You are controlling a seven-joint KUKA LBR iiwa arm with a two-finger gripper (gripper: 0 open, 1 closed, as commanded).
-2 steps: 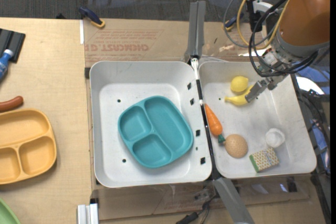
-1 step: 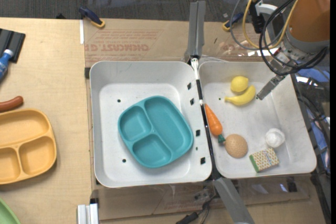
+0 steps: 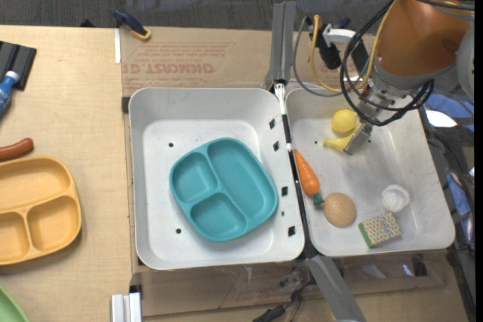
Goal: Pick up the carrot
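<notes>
Carrot lay untouched against the left wall of the right bin, the pick not begun, while the gripper hovered beside a lemon, its opening impossible to tell.

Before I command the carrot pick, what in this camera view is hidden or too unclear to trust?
- Gripper: its fingers are small and dark under the wrist, so their opening is unreadable.
- Yellow object: the gripper overlaps its lower right side, so contact is unclear.
- Carrot: it lies against the right bin's left wall, so its far side is hidden.
- Small box: print too small to read.
- Orange tray: cut off by the left edge.
</notes>
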